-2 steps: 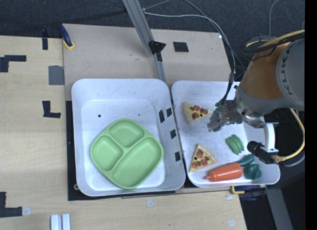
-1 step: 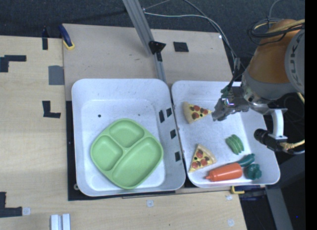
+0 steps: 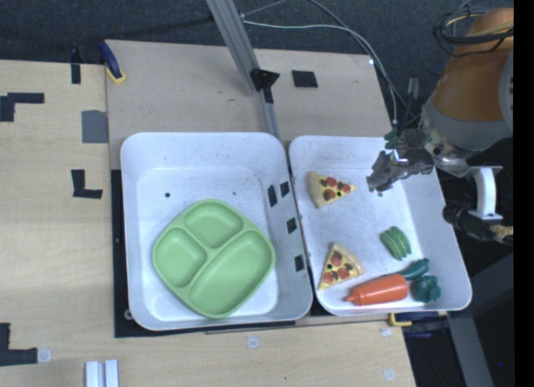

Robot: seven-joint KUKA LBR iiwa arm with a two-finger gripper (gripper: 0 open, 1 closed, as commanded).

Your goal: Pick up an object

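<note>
The right bin [image 3: 434, 210] holds two pizza slices, one at the back [image 3: 329, 188] and one toward the front [image 3: 339, 264]. A small green vegetable [image 3: 395, 242] lies to the right, and an orange carrot with a green top [image 3: 385, 289] rests along the front wall. My gripper [image 3: 382, 175] hovers over the back right part of this bin, just right of the back pizza slice. Nothing shows between its dark fingers.
The left bin [image 3: 142, 160] carries a green divided plate [image 3: 214, 257]. A grey pole [image 3: 238, 39] slants down to the bins' back edge. Cables [image 3: 350, 35] trail across the dark floor behind. The wooden bench [image 3: 50, 210] extends to the left.
</note>
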